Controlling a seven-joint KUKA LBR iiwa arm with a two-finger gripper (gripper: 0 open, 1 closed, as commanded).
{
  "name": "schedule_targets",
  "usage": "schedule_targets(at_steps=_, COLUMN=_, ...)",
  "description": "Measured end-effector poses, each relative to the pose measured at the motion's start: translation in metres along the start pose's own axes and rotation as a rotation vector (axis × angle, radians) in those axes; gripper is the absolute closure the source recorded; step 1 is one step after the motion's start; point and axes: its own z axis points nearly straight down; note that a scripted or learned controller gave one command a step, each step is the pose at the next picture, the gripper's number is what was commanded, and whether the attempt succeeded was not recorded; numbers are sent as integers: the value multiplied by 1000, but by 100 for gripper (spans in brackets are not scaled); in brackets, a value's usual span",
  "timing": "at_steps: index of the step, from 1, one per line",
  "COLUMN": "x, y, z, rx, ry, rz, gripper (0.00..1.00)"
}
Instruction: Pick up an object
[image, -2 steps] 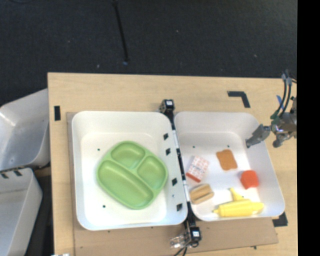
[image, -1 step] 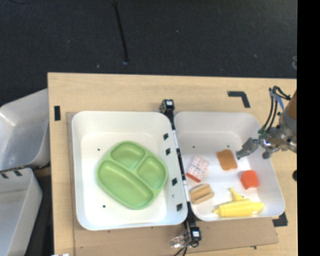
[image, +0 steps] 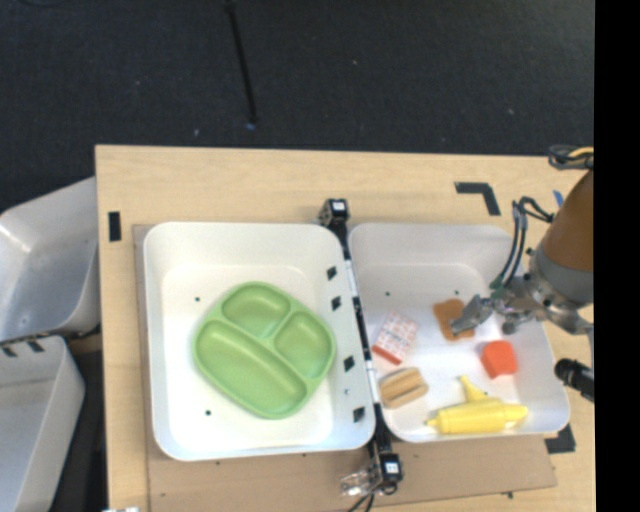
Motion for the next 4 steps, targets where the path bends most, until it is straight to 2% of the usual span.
schedule_targets(at_steps=1, x=-1, y=-1, z=53, rx=0, ry=0, rz=0, gripper=0)
schedule_targets(at_steps=2, x=-2, y=1, z=39, rx=-9, ry=-2, rz=4, gripper=100)
schedule_targets(at_steps=4, x=-4, y=-16, z=-71, rx=-11, ry=-3, rz=1, gripper=100)
